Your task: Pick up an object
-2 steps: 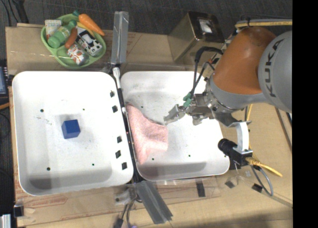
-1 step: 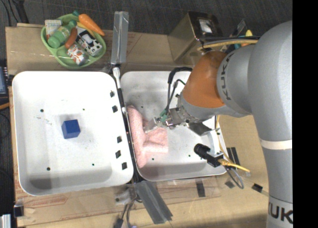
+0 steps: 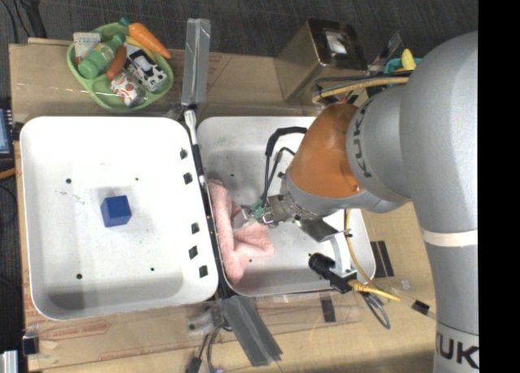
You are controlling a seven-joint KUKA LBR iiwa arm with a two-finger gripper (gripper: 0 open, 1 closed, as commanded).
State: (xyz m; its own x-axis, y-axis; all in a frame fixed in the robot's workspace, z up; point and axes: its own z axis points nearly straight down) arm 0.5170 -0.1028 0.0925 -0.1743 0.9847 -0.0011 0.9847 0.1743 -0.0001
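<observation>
The arm's wrist [image 3: 325,164] hides much of the right bin [image 3: 244,132] and perhaps part of the pink cloth [image 3: 236,241].

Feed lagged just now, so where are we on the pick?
Approach looks done: the hand is down in the right white bin at the crumpled pink cloth. A grasp isn't confirmed and nothing is lifted. The small blue cube sits untouched in the left white bin.

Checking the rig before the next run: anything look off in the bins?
One thing: the pink cloth in the right bin is bunched up against the divider wall on its left side, not lying flat. The claw sits right over it. The blue cube lies square in the left bin; nothing spilled.
</observation>
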